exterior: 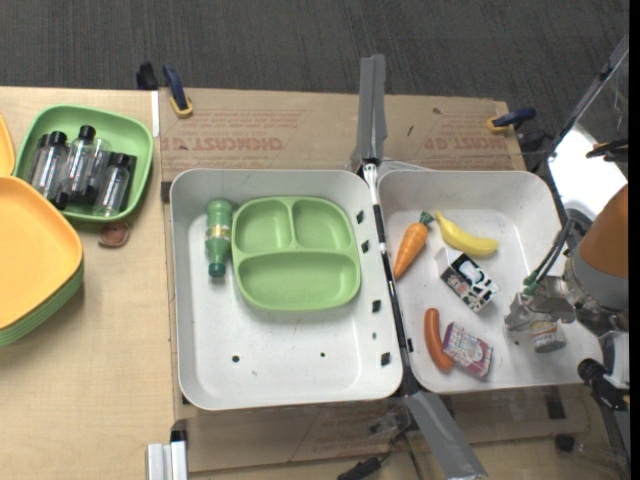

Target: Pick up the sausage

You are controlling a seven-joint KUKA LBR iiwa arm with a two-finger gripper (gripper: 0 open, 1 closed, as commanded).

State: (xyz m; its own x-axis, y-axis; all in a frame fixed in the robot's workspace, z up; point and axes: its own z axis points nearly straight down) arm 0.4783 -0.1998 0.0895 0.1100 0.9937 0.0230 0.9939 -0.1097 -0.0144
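Sausage (pixel 433 338) lies in the right bin (pixel 520 186), near its front left corner, just beside a pink packet (pixel 467 350). End effector (pixel 538 320) hovers low at the bin's right side, well apart from it; its grip cannot be told.

Two white bins (pixel 190 298) are set side by side on the tabletop (pixel 280 133); a green tray of vials (pixel 85 163) and stacked orange plates (pixel 35 263) are placed at its left edge.

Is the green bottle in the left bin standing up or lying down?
Lying down. The green bottle rests on its side on the left bin's floor, lengthwise beside the green divided plate.
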